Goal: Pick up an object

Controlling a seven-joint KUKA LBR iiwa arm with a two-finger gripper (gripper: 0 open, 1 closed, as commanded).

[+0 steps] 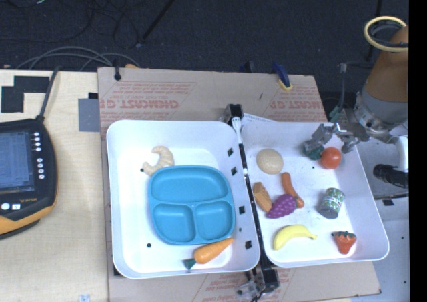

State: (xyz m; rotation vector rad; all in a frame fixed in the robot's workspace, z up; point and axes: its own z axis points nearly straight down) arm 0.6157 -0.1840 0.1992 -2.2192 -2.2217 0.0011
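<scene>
Carrot [212, 251] front-left; round red tomato [330, 157] beside hand [323, 139].

Two white bins [127, 161] on brown cardboard [200, 97] printed with red lettering. In the left bin, a bright blue divided plate [192, 202], a pale cream croissant [161, 158] toward its far edge, an orange carrot [212, 251] with a green top at its near edge. In the right bin: red tomato [330, 157], beige bun [270, 161], purple grapes [282, 206], yellow banana [293, 235], red strawberry [344, 242], grey-green can [331, 202]. The arm [390, 74] shows its orange band.
</scene>
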